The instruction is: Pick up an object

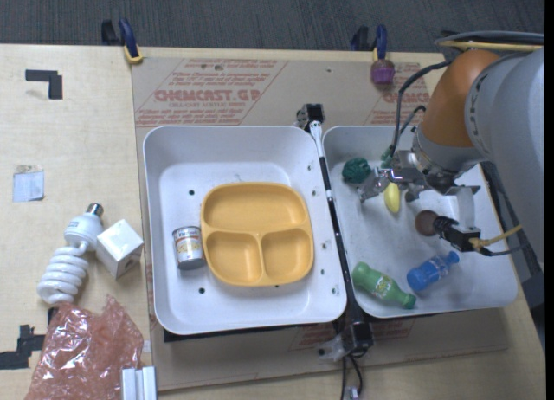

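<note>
End effector [383, 183] hovers between green ball [355, 170] and yellow object [393, 198].

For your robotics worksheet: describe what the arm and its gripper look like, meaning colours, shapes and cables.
The arm is bulky, rounded and grey, with an orange band above the wrist. Black and yellow cables run along it. The gripper is small, metallic and silver-grey.
</note>
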